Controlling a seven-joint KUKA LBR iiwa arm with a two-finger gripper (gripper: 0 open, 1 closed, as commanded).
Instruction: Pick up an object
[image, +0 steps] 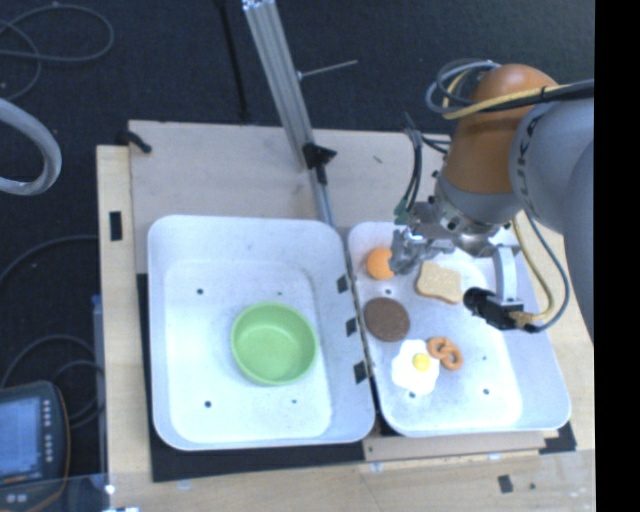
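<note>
Objects for picking sit mostly in the right bin (540, 400); the left bin (180, 250) has 1 green bowl (274, 343), set near its middle and well apart from the arm. Moving right: an orange ball (379, 264) at the right bin's far left corner, a brown disc (386, 319) nearer, a fried egg (415, 368) with a pretzel (445, 353) just beside it, and a bread slice (439, 283). Gripper (404, 252) hangs just right of the ball, left of the bread; probably lined up for the ball. Open or closed: cannot tell. Nothing seen gripped.
</note>
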